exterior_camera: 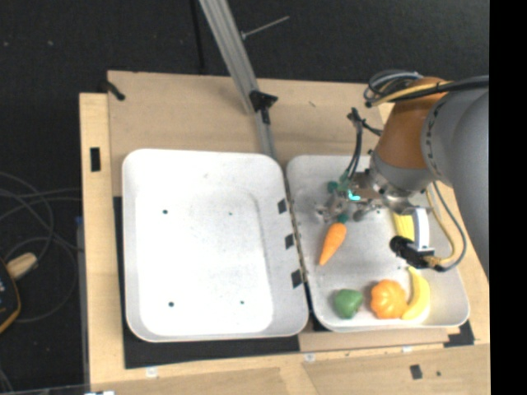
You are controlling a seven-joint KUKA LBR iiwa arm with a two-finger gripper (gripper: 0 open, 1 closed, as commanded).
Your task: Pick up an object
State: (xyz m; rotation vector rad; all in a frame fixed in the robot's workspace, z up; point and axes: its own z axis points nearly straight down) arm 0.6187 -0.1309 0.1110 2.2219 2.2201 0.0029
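Observation:
An orange toy carrot (331, 242) lies in the right bin (309, 179), near its left side. My gripper (346, 213) hangs just above the carrot's upper end, its fingers pointing down at the bin floor. Whether it touches the carrot I cannot tell. At the bin's front lie a green pepper (347, 302), an orange pepper (386, 298) and a yellow banana (418, 295). A yellow and white object (410, 227) sits under the arm's wrist at the right.
The left bin (202, 245) stands beside the right one, joined by black clips at the shared edge. A slanted metal pole (233, 48) rises behind the bins. The grey arm with its orange band (408, 134) covers the right bin's back right corner.

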